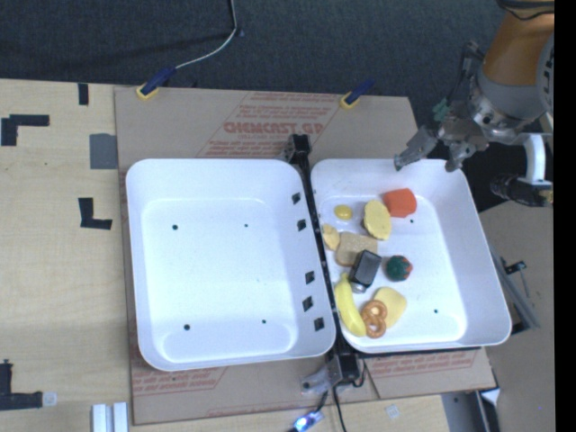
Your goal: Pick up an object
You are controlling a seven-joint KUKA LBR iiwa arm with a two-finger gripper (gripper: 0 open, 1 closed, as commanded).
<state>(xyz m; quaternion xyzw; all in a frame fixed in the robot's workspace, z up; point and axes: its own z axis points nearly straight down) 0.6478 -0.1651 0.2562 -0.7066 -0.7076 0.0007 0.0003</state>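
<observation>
Toys for the picking lie heaped in the right bin (pixel 468 268): an orange block (pixel 400 202), a banana (pixel 347 307), a black box (pixel 365 268), a green ball (pixel 397 266) (all crowded toward the divider). The gripper (pixel 436 154) hovers over the bin's far rim, fingers apart and holding nothing, likely poised to descend. Red lettering on the cardboard (pixel 261 126) under the bins is too faint to read
</observation>
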